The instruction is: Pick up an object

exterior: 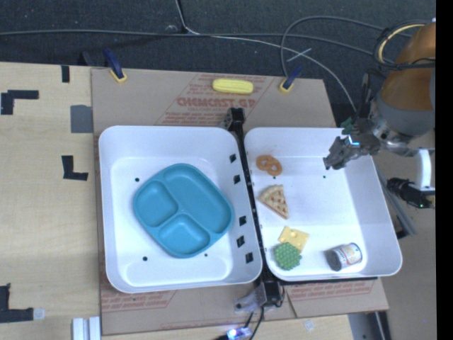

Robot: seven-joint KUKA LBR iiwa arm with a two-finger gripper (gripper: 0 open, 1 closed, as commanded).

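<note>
Gripper (338, 156) stands over the upper right part of the right bin (375, 211); how far its jaws are parted cannot be told (small and dark against the arm), and nothing is seen between them. Left of the jaws lies a pretzel (269, 165); below-left, a waffle wedge (274, 201), cheese piece (294, 238) and green round item (287, 256). A small can (344, 256) lies well below. The left bin (113, 190) holds a blue tray (182, 210).

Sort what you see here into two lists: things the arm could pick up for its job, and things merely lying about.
Candidates for picking, right bin:
pretzel
waffle wedge
cheese piece
green broccoli-like piece
small can
The gripper hovers near that bin's far right corner.

Lying about:
blue divided plate, left bin
yellow corn-like piece on the cardboard
</note>
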